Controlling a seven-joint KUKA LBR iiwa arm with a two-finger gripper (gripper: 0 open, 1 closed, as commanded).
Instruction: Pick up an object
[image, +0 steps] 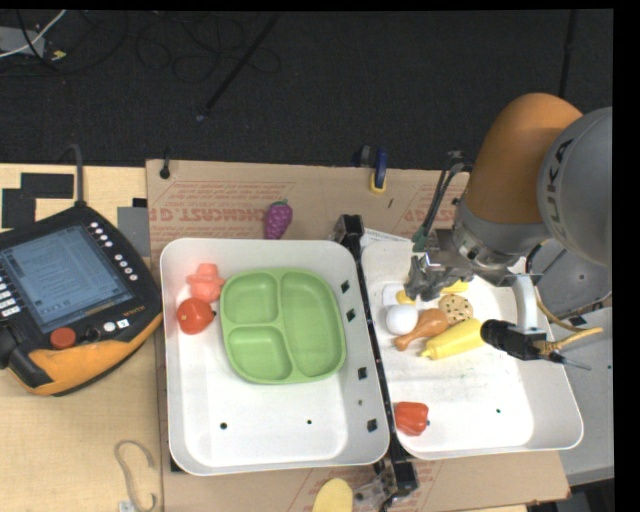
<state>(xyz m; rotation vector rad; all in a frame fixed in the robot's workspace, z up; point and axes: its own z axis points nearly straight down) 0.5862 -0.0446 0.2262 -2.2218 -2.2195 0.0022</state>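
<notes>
A glossy green divided plate (280, 326) is lying in the left bin (200, 430). In the right bin (520, 420), the metal gripper (432, 280) is hovering at twelve o'clock over a smooth white egg (401, 319) and drumstick (424, 327); its grasp is unclear

My arm (560, 190): grey with an orange band. Both bins white (260, 440). Left bin: green divided plate (280, 325), red tomato (196, 316) and pink toy (205, 280) at its left edge. Right bin (500, 420): white egg (401, 319), brown drumstick (425, 328), yellow corn (452, 340), tan speckled cookie (457, 306), red pepper (411, 417) at near-left corner. Purple grapes (278, 218) on brown cardboard (220, 200). Yellow item (333, 495) at bench's near edge.
</notes>
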